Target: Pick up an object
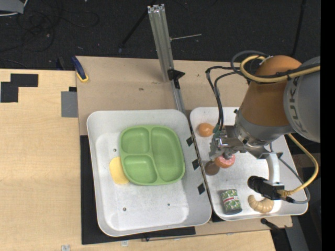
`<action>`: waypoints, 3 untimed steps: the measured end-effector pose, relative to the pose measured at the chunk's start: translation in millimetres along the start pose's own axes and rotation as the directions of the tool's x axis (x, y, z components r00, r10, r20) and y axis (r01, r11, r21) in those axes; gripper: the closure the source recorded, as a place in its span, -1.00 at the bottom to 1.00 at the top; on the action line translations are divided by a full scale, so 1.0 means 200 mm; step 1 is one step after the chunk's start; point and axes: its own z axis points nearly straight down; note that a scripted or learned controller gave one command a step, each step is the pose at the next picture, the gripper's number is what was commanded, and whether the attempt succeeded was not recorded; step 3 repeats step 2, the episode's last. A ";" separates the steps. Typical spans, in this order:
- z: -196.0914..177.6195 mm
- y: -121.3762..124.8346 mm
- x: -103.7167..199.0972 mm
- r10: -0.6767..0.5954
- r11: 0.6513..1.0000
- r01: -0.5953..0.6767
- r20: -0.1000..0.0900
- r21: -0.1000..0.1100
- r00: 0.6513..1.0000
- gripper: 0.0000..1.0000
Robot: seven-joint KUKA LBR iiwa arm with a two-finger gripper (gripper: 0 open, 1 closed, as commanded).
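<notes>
My bench (47, 140) is pale wood against a dark floor, bearing two white bins side by side. The left bin (104, 203) holds a green divided plate (152, 155) with a yellow object (117, 171) tucked at its left edge. My arm (272, 101) hangs over the right bin (298, 205). My tool (221, 153) sits low by that bin's left wall, just beside a pink ring (227, 161) and a brown object (211, 167); I cannot tell its state. An orange ball (205, 129) lies toward the far wall; a green can (230, 201) and tan croissant (261, 204) lie by the near wall.
</notes>
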 end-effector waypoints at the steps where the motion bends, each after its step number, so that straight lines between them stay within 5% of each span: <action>1: 0.00 0.09 0.21 0.000 1.000 0.000 0.001 -0.002 1.000 1.00; 2: -0.03 0.11 0.49 -0.001 1.000 0.001 0.000 -0.001 1.000 1.00; 3: -0.03 0.11 0.49 -0.001 1.000 0.001 0.000 -0.001 1.000 1.00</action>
